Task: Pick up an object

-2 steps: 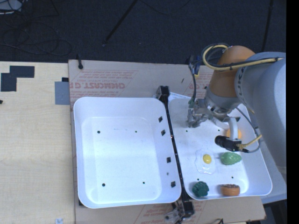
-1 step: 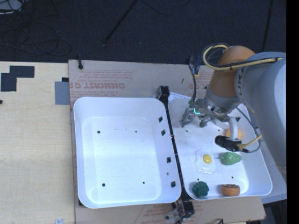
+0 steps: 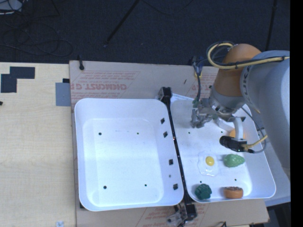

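The arm is at the reaching stage — its gripper [image 3: 201,118] hangs over the upper part of the right bin [image 3: 265,183], above bare white floor, and nothing shows between its fingers. Whether the jaws stand apart or together I cannot tell from this slanted view; the metal parts blur into one grey cluster. The things to pick from all lie toward the near end of that same bin: a fried egg toy [image 3: 209,162] near the middle, a light green lump [image 3: 234,160] just beside it to the right, a dark green piece [image 3: 203,191] and an orange-brown round piece [image 3: 233,192] along the near wall. A small orange thing sits partly hidden behind a black part of the arm. The next move, as I judge it, calls for shifting toward one of these and descending squarely over it — the egg looks flat and hard to grip. The left bin [image 3: 85,126] sits beside, both on cardboard [image 3: 113,77] over a pale wooden bench [image 3: 33,141], with dark floor and cables behind.
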Controlling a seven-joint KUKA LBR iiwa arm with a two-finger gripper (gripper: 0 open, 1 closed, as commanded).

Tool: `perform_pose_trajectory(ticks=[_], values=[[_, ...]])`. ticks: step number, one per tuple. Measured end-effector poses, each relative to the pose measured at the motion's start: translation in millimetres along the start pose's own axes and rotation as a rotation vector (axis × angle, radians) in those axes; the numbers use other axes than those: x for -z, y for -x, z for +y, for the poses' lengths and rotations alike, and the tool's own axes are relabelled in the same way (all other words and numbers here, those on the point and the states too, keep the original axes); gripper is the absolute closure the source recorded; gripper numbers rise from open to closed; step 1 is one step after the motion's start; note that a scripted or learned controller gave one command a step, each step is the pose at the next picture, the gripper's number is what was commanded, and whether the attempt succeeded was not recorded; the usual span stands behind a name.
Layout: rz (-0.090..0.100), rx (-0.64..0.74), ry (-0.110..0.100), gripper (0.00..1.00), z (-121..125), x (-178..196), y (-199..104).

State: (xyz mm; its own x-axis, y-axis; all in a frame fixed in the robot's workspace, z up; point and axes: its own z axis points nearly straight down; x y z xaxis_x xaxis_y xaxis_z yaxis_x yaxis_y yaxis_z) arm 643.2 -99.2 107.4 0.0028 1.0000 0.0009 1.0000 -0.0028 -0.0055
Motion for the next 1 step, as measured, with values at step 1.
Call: perform_pose_trajectory(ticks=[1], values=[[0.0,0.0,0.0,0.0,0.0,0.0,0.1]])
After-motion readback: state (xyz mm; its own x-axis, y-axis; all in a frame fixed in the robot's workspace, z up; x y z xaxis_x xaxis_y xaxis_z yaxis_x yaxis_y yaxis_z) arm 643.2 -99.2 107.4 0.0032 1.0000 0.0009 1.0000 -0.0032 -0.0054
